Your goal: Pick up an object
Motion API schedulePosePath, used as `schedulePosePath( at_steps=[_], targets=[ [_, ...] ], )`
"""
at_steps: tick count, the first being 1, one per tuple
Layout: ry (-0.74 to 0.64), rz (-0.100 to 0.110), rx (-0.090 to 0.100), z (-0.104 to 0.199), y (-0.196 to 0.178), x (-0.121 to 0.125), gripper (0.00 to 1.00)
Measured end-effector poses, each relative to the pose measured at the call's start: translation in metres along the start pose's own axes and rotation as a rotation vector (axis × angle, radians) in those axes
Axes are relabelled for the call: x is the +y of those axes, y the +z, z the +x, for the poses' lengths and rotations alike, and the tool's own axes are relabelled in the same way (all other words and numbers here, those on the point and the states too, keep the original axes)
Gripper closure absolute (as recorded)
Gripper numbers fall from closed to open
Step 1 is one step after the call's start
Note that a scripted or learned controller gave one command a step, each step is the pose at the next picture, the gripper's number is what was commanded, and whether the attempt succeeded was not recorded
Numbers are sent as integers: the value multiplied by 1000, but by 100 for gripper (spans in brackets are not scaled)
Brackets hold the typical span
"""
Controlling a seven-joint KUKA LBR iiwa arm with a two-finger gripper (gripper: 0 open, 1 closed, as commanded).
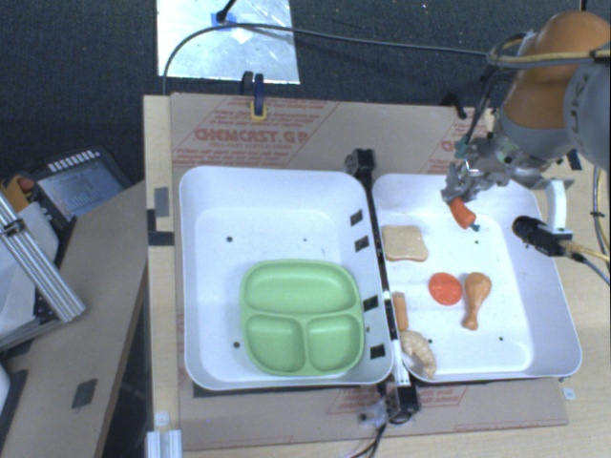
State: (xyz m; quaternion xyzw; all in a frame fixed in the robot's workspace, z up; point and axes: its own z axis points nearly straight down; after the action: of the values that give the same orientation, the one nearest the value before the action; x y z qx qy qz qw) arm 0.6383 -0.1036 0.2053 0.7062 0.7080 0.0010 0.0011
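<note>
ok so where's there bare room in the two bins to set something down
Left bin: the whole back half, behind the green plate. Right bin: the far right strip beyond the drumstick. Crowded: the middle and near-left, with bread, tomato slice and shrimp; the gripper with the carrot fills the back.

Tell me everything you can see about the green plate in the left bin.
The green plate is a pale green, rounded-rectangle divided tray that looks like matte plastic. It has three compartments: one long section along the far side and two smaller ones along the near side. It lies flat and upright on the floor of the left bin, in the near right part, close to the divider between the bins. Nothing sits in it.
</note>
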Motion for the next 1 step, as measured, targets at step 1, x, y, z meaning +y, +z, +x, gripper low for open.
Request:
schedulePosePath(
  at_steps=[1],
  targets=[
    [-2,-4,-1,-2,-55,12,100]
  ],
)
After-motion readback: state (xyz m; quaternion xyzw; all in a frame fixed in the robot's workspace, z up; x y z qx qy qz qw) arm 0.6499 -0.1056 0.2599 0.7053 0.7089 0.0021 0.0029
